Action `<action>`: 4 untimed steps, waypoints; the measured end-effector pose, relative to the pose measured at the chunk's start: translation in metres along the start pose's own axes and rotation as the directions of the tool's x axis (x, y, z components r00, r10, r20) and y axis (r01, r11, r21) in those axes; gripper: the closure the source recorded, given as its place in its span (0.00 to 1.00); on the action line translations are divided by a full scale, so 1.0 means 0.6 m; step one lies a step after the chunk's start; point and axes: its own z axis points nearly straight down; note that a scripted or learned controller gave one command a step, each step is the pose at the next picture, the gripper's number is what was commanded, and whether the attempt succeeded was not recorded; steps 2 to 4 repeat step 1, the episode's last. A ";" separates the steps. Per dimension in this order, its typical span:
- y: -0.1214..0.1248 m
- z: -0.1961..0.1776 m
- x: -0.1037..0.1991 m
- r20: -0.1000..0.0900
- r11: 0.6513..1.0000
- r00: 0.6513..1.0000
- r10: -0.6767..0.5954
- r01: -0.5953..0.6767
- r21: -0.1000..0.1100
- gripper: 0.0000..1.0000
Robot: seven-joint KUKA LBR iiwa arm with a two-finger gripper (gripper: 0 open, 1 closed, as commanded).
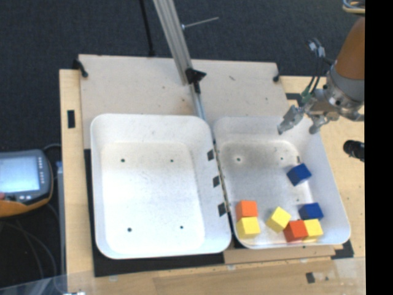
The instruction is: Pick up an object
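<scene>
Several small blocks lie in the right bin (258,155). A blue block (299,174) sits alone near its right side. Along the front edge are an orange block (247,209), a yellow block (249,227), another yellow block (279,218), a red-orange block (296,230), a third yellow block (314,228) and a second blue block (311,211). My gripper (303,122) hangs above the back right corner of that bin, fingers spread apart and nothing between them. It is well behind the blue block.
The left bin (104,165) stands beside the right one on the bench. A slanted aluminium post (174,32) rises behind the bins' shared edge. A handheld control pad (21,177) lies off the bench at far left.
</scene>
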 end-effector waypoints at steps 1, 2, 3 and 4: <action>-0.056 0.184 -0.046 -0.002 1.000 1.000 0.009 -0.009 0.007 0.00; -0.056 0.184 -0.046 -0.002 1.000 1.000 0.009 -0.009 0.007 0.00; -0.056 0.184 -0.046 -0.002 1.000 1.000 0.009 -0.009 0.007 0.00; -0.056 0.184 -0.046 -0.002 1.000 1.000 0.009 -0.009 0.007 0.00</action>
